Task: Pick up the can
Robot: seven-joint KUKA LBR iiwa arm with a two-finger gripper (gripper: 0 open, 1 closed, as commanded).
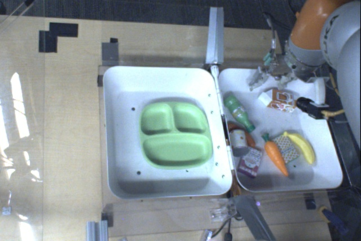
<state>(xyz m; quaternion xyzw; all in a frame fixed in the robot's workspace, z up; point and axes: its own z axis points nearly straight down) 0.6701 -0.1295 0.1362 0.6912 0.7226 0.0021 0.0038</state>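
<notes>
A wooden bench (56,138) bears two white bins. The left bin (121,178) holds a green tray (175,134). In the right bin (324,169), the can (238,139) lies at nine o'clock, beside a bottle (238,112); a carrot (276,157) and banana (302,147) sit toward five. The gripper (273,77), fingers spread, grasping nothing, hovers at twelve o'clock

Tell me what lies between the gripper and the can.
In the camera view, the green bottle lies between the gripper and the can, touching neither clearly.

pale wooden bench (62,121) under two white bins (118,121) side by side
</notes>
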